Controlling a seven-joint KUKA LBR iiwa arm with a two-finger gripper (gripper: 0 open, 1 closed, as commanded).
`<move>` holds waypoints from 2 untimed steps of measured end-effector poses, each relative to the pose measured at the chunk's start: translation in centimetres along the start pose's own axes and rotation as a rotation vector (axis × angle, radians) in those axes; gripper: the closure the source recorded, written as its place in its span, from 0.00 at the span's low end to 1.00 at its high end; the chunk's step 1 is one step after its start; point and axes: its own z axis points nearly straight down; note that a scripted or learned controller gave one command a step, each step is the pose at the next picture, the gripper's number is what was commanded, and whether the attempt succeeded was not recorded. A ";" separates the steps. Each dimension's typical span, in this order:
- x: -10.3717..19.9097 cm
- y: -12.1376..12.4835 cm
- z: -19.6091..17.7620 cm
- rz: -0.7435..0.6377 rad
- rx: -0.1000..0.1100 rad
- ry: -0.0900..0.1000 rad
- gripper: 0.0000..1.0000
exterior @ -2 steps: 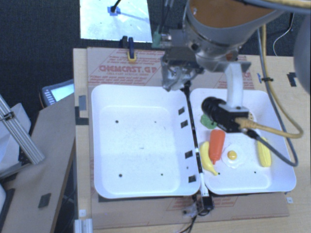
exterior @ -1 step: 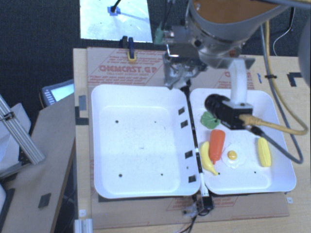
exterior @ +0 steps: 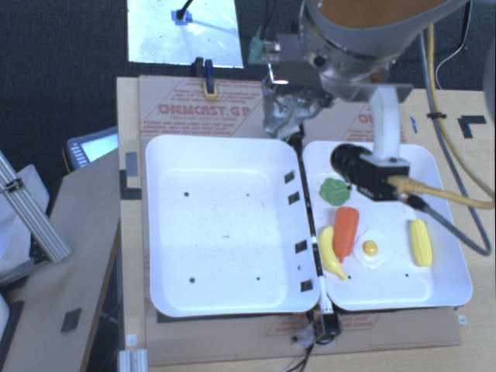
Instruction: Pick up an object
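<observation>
The gripper hangs over the bins' far edge, its opening impossible to judge, while the carrot, banana and fried egg crowd together in the right bin, so a descent risks pinching two.

lab: bench, two bins

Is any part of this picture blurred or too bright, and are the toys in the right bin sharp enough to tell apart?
Camera view: the arm near the lens is large and out of focus; a small glare spot sits on the hand. The right bin is evenly lit, with soft shadows. The carrot, banana, egg, corn and green toy are slightly soft but distinct.
</observation>
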 end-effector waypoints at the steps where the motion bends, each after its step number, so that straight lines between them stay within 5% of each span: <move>1: 0.0 0.0 -1.1 -0.005 -0.002 0.001 1.00; 2: 0.0 0.1 -2.2 -0.010 -0.004 0.002 1.00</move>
